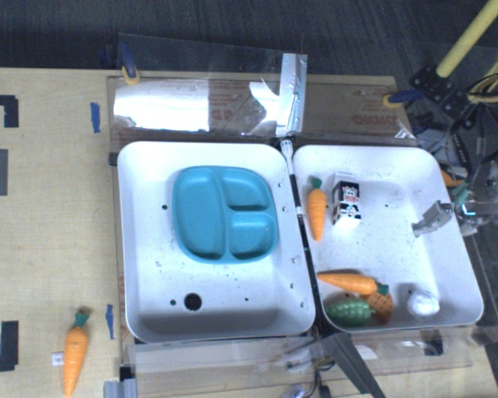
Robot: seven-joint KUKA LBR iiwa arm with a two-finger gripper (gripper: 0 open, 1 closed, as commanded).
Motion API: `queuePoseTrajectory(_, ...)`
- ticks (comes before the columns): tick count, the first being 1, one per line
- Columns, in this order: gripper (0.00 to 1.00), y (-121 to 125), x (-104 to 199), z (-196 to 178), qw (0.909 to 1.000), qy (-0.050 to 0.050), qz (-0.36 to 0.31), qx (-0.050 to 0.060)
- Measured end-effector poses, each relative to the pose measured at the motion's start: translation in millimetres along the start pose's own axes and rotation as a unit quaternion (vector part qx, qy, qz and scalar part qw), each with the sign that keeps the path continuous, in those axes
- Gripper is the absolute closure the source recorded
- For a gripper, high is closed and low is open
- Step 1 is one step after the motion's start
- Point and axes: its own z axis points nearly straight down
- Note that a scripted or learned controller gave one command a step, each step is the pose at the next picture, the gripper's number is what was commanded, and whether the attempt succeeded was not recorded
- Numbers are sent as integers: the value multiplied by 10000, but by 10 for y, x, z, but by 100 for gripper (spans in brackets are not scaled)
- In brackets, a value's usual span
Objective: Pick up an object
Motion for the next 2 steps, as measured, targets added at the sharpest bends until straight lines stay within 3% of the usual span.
queuePoseTrajectory(1, 0, 302, 1022, 488, 9994, 13, -339, 18)
queuePoseTrajectory(2, 0, 567, 973, 15, 9956, -12, -941, -33)
